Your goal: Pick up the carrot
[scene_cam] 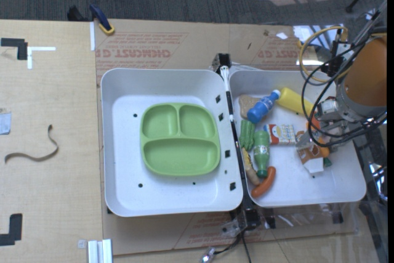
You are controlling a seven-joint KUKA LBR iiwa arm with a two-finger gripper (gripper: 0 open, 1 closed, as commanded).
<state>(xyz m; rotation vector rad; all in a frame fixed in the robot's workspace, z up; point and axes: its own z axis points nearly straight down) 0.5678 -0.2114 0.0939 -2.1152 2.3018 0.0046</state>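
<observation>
The carrot [317, 151], a small orange piece with a green end, lies in the right part of the right bin [345, 191]. My gripper [309, 148] is low in that bin, right on top of the carrot and covering part of it. The grey arm with its orange band [367, 74] comes in from the right edge above it. A white piece [313, 164] shows just below the carrot.
The right bin also holds a blue bottle [262, 106], a yellow item [292, 100], green vegetables [248, 134], a green bottle [261, 154], a ketchup packet [282, 133] and a red sausage [263, 182]. A green divided plate [180, 139] sits in the left bin [117, 151]. Cables loop above the arm.
</observation>
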